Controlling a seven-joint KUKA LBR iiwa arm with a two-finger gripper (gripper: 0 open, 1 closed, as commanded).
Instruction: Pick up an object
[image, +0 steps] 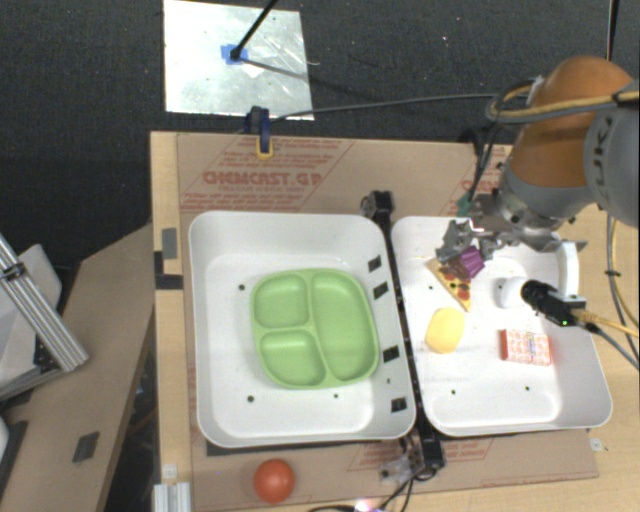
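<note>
The gripper (462, 250) hovers over the right bin (580, 395) with a purple object (470, 264) at its tips — whether it grips it, I cannot tell. The step looks like the grasp itself; next calls for a straight lift.

My hand (462, 250) over the right bin (580, 400)

A purple object (469, 264) sits at my fingertips; I cannot tell if I grip it. Nearby lie a pizza slice (452, 284), a lemon (445, 330), and a pink packet (525, 346).

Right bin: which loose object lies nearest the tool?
The purple object, right under the tool on the pizza-like slice. The yellow lemon and red-patterned packet lie farther toward the front.
</note>
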